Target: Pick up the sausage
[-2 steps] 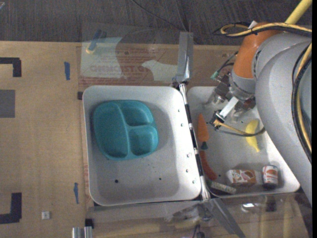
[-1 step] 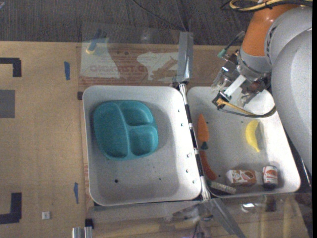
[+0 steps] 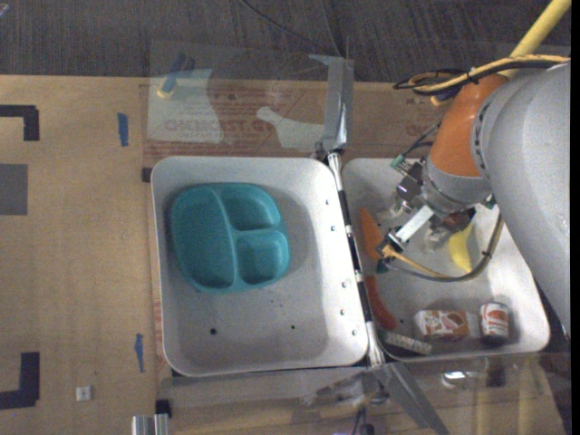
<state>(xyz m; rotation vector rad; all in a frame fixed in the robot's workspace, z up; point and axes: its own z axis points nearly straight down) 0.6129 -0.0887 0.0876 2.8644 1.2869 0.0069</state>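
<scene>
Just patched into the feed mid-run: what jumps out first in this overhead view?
The teal divided plate dominates, lying alone in the left bin. Next comes the grey arm with its orange band, reaching into the right bin, its gripper low near that bin's left wall. Orange-red sausages lie along that wall, with a yellow item under the arm and small packages near the front edge.

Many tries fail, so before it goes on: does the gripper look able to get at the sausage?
Probably yes. The gripper hangs right beside the sausage, which lies along the right bin's left wall with nothing on top. That wall may crowd one finger.
</scene>
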